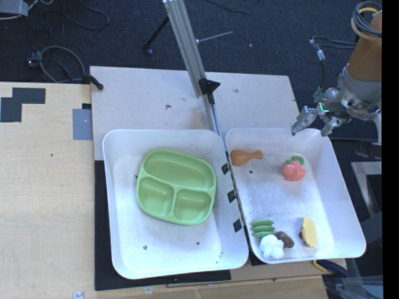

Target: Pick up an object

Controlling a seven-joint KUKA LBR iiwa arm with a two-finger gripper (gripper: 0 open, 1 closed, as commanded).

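1. Nearest the claw (315, 121), the red strawberry-like toy (294, 169) with a green top lies in the right bin (341, 185), toward its far side; I'd judge it the likeliest pick.
2. It looks light, stiff and a bit slick, so pinching across its round middle seems safest.
3. It is nearly round, with no clear long axis; the green top points far.
4. The orange drumstick toy (245, 157) lies left of it, long axis running left to right, thin end rightward.
5. At the bin's near end sit green pea pods (262, 227), a white lump (271, 246), a brown piece (285, 238) and a yellow corn piece (308, 232).
6. A green divided plate (176, 186) fills the left bin (118, 229).
7. The claw hovers over the right bin's far right corner, fingers spread, pinching nothing.
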